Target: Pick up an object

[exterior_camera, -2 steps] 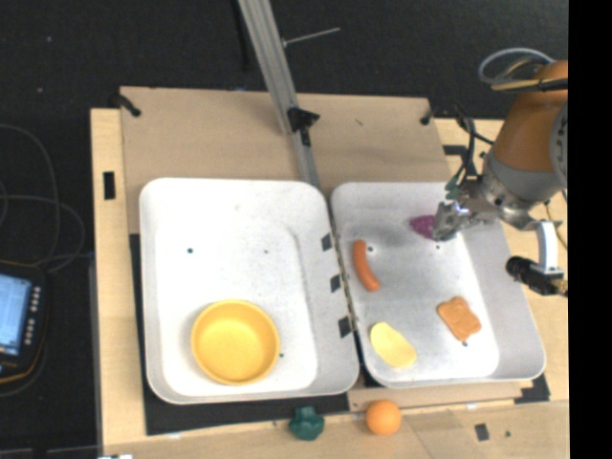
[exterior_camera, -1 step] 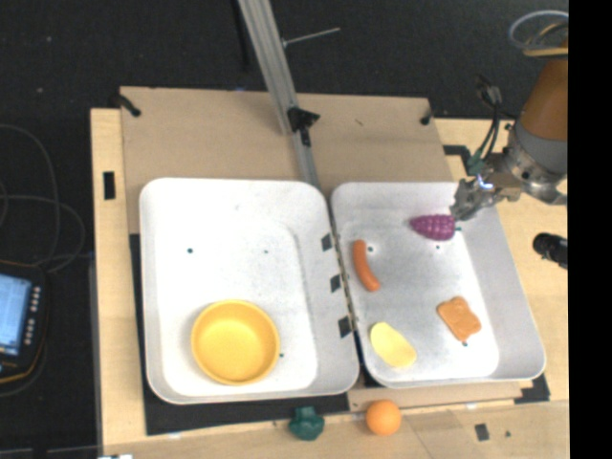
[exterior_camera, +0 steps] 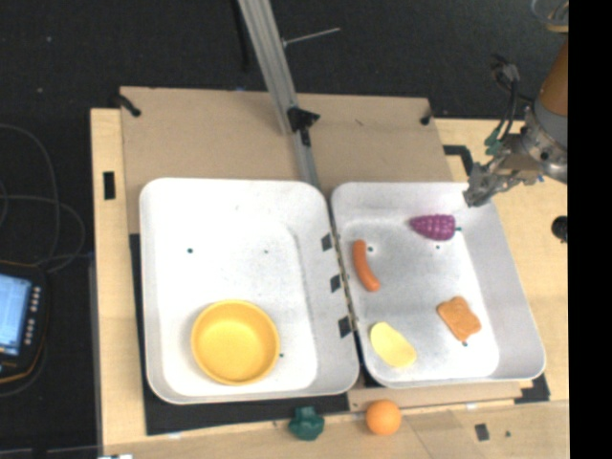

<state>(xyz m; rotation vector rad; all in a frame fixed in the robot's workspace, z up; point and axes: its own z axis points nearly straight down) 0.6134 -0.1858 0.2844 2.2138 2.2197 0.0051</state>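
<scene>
Nothing is lifted yet: the gripper (exterior_camera: 478,194), its grip state not discernible, is poised at the right bin's (exterior_camera: 507,256) far-right rim, near the purple grapes (exterior_camera: 433,226).

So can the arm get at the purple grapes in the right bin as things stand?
Probably yes. The gripper sits at the right bin's far right corner, close to the purple grapes, and nothing lies between them; the other items rest farther away.

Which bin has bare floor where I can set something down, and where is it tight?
Left bin: bare everywhere except the near corner holding the yellow bowl. Right bin: crowded, with purple grapes, hot dog, bread and yellow piece; a small bare patch lies between them.
</scene>
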